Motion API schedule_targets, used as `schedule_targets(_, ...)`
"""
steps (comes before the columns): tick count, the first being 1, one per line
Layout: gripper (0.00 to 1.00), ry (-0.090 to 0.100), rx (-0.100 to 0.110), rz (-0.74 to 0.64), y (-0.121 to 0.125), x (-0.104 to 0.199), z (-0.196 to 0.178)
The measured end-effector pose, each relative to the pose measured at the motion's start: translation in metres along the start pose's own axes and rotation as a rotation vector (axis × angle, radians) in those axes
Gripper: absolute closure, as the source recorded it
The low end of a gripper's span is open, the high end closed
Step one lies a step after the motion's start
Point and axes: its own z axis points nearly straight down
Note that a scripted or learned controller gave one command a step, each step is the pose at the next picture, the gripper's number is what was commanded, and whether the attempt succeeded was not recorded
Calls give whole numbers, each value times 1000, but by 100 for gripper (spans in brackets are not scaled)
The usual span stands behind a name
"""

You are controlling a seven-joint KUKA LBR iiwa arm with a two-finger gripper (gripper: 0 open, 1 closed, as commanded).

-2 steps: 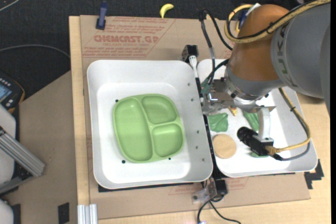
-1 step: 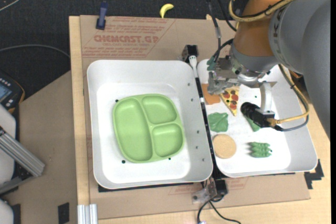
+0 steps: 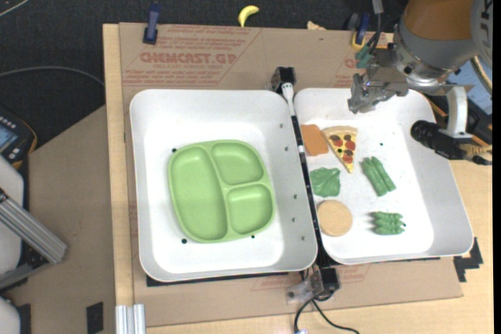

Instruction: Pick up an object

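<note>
Nearest the camera, in the right white bin [image 3: 446, 223], lies a green ridged toy bean cluster [image 3: 387, 223] beside a round tan cookie [image 3: 335, 217]. My gripper [image 3: 366, 99] hangs over that bin's far end; whether it's released or clenched, can't tell, nothing seen in it. Closest target: triangular toy pizza slice [image 3: 343, 145], just camera-ward, tip pointing toward camera.

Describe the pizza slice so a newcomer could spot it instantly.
Look in the right-hand white bin, near its upper left, just below the gripper. The pizza slice lies beside an orange-brown square. It alone is a yellow triangle with red dots; its other neighbours are green or a plain tan disc.
</note>
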Motion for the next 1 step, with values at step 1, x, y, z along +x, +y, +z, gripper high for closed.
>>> schedule_targets(1,100,4,19,-6,-31,54,64)
